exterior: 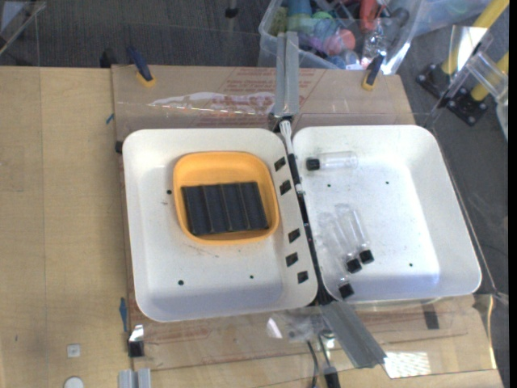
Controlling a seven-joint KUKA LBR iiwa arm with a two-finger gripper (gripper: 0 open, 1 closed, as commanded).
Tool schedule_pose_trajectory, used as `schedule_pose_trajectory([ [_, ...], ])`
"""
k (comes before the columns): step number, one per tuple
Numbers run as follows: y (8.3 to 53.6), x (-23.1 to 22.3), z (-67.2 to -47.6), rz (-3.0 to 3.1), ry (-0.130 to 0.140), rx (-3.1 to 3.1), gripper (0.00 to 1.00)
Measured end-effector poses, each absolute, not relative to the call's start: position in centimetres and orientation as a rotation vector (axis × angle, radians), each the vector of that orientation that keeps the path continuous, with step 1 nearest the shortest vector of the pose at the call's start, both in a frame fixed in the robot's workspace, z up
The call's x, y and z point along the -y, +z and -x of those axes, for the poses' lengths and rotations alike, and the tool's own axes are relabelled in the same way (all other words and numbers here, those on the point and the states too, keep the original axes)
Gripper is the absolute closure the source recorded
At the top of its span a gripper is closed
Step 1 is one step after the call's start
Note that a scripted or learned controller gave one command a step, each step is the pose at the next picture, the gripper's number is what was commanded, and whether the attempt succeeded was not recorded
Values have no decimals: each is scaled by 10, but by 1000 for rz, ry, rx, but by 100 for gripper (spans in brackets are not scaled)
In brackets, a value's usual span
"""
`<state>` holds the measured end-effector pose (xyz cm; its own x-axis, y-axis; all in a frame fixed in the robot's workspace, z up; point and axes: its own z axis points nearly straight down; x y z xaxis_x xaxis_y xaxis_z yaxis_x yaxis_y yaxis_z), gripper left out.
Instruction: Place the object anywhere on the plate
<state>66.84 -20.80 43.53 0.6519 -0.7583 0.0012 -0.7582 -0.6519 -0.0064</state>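
An orange plate [187, 170] sits in the left white bin [153, 273], and a dark ribbed rectangular block [224, 208] lies flat on it, near the plate's middle. In the right white bin [420, 217] lie clear plastic tubes with black caps: one [331, 162] near the back left, two more [347, 233] side by side toward the front.
A divider with black clips [292, 217] runs between the two bins. Behind the bench stands a clear tub of colourful items [339, 14]. Brown cardboard and tape [210, 99] lie under the bins' far edge. Wooden benchtop [56, 217] stretches to the left.
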Motion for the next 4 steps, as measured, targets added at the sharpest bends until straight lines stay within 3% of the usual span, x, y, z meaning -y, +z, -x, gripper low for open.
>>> schedule_pose_trajectory([
  [2,434,220,-668,3112,-3,-390,100],
  [4,432,219,-668,3121,-3,-306,100],
])
